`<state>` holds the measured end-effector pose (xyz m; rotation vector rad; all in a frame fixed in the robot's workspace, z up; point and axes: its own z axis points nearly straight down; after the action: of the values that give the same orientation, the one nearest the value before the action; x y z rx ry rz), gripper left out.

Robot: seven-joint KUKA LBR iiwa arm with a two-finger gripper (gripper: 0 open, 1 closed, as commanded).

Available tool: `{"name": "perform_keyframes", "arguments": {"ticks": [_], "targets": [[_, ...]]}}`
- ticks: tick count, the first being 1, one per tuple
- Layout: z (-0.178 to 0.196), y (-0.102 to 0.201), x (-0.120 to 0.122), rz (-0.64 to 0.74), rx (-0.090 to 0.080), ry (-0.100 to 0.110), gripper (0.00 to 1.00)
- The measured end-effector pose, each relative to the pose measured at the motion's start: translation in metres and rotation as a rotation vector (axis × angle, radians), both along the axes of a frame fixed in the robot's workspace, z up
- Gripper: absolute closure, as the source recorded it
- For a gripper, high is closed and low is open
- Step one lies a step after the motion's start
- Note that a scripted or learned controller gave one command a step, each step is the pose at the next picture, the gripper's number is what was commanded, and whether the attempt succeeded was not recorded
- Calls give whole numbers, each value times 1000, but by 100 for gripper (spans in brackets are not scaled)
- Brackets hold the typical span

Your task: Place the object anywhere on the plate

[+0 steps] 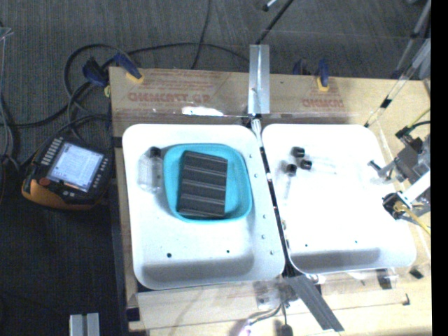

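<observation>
A blue plate (240,187) lies in the left bin (196,264). A dark grey ribbed block (203,183) rests flat on the plate's middle. Left of the plate, a clear bottle with a black cap (148,168) lies against the plate's rim. My gripper (400,187) hovers at the far right edge of the right bin (343,236), well away from the plate, and nothing is visibly held in it.
Three small black pieces (298,159) lie near the back left of the right bin. A metal divider post (259,82) stands behind the gap between the bins. A teach pendant (68,170) and cables lie on the floor to the left.
</observation>
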<state>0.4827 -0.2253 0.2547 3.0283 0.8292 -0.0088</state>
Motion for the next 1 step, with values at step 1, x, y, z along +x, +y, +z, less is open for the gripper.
{"name": "perform_keyframes", "arguments": {"ticks": [1], "targets": [[0, 0, 0, 0, 0, 0, 0]]}}
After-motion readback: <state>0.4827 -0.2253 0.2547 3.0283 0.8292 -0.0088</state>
